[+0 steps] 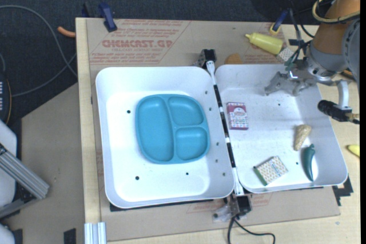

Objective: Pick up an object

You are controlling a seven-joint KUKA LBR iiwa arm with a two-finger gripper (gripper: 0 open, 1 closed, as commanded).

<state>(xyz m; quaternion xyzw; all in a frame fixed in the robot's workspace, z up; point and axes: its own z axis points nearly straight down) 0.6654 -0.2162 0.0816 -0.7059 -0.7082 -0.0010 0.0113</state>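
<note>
My gripper [284,84] hangs over the far part of the right bin [251,74], its grey fingers spread apart with nothing between them. Below it in that bin lie a small red and white card box [237,116], a beige lumpy piece [302,135], a teal pepper-shaped object [309,162] and a patterned flat packet [271,170]. The left bin [114,94] holds a blue divided plate [171,127].
A yellow bottle-like object [265,42] and an orange-brown piece [233,59] lie on the bench behind the right bin. A black clamp [207,57] sits at the bins' far joint. The arm [334,37] enters from the upper right.
</note>
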